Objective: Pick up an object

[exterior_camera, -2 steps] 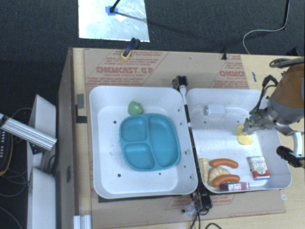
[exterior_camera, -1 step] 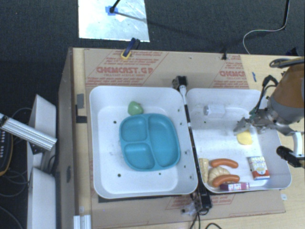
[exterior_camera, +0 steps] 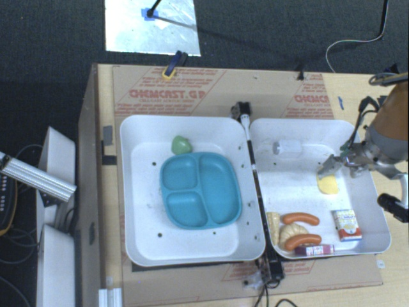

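- Nearest the camera, along the front wall of my right bin (exterior_camera: 377, 238), lie two sausages (exterior_camera: 301, 230), a small carton (exterior_camera: 346, 225) and a thin wrapped bar (exterior_camera: 313, 250).
- My hand (exterior_camera: 333, 165) hangs low over that bin, just above the yellow object (exterior_camera: 328, 185); I cannot tell how my fingers stand.
- Nothing is lifted yet; I judge the grasp and the lift both remain.
- The yellow object looks roundish, with no clear long axis or heading.
- The left bin (exterior_camera: 137, 171) holds a blue tray (exterior_camera: 200, 190) and a green piece (exterior_camera: 181, 145).
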You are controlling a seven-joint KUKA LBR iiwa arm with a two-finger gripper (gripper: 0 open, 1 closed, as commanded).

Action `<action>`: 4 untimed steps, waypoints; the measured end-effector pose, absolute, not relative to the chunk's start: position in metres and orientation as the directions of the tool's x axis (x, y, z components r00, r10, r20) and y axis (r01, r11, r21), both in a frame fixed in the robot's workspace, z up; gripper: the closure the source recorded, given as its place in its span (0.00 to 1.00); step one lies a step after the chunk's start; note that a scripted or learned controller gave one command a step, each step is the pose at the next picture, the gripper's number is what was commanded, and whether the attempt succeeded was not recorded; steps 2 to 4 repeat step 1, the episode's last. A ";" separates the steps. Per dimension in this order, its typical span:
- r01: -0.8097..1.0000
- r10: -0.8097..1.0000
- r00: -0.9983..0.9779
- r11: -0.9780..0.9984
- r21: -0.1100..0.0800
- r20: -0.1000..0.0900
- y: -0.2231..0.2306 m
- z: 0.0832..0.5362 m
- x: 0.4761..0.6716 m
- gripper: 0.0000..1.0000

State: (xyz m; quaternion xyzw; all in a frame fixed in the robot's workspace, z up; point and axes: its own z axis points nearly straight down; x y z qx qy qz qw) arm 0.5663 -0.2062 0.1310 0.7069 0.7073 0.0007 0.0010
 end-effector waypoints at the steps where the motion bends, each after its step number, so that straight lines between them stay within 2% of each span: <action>1: 1.000 1.000 -0.003 0.003 0.001 0.000 -0.206 0.084 0.572 0.00; 4: 1.000 1.000 -0.003 0.003 0.001 0.000 -0.206 0.084 0.572 0.00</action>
